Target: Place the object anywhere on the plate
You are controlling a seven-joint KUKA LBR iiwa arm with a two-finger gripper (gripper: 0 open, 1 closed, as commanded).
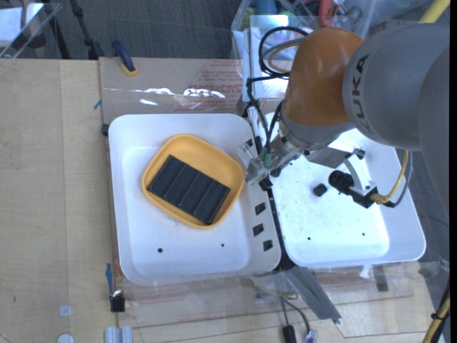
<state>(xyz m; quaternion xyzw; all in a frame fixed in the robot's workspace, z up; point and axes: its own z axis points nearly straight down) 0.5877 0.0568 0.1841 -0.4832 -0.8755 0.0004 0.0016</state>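
The dark slab (189, 188) lies on the yellow plate (232, 166), seemingly delivered; the claw (263, 161) hovers beside the plate's rim, grip unclear.

Two white bins (136, 256), one yellow plate (230, 164), one dark slab (189, 188)

Arm: the grey arm (400, 63) reaches in from the right and fills the upper right of the camera view, bent downward toward the bench.
Orange band: the band (321, 73) sits just above the wrist, facing left and down.
Wrist: it points down and to the left, with black cables looped above it.
Gripper: the gripper (263, 164) hangs low below the wrist, at the seam between the two bins; its tip is small and blurred.
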